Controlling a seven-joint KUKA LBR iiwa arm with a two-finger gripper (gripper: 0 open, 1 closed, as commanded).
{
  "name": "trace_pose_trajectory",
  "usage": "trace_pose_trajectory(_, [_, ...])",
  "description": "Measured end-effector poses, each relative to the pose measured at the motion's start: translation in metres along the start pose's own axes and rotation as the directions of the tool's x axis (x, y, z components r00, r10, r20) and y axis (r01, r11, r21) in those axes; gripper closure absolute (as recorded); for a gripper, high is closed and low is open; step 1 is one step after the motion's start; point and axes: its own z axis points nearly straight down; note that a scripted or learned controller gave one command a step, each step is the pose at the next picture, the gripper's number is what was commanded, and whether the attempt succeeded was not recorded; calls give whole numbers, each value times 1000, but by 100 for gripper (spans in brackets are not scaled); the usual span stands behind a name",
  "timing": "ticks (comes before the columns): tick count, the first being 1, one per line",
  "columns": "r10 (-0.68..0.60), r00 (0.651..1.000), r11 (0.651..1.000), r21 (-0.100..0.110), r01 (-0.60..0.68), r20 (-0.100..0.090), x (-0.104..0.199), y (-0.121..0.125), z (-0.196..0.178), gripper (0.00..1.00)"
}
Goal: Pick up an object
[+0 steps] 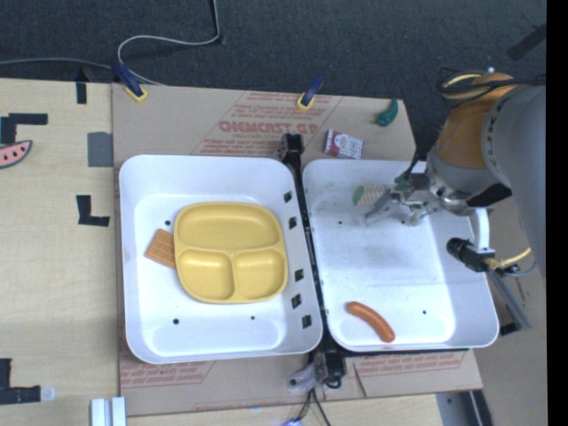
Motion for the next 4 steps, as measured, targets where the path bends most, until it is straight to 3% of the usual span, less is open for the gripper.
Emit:
trace_pose_trajectory(1, [-3,1000,1000,14,3,-8,-19,46,11,0])
trace_pose_trajectory(2, [-5,1000,1000,22,5,-9,-19,45,2,100])
trace_pose_trajectory(3, [-5,1000,1000,21,5,-8,-18,46,2,0])
trace_pose_trajectory(4, [-6,1000,1000,21,6,-7,-18,46,-9,100])
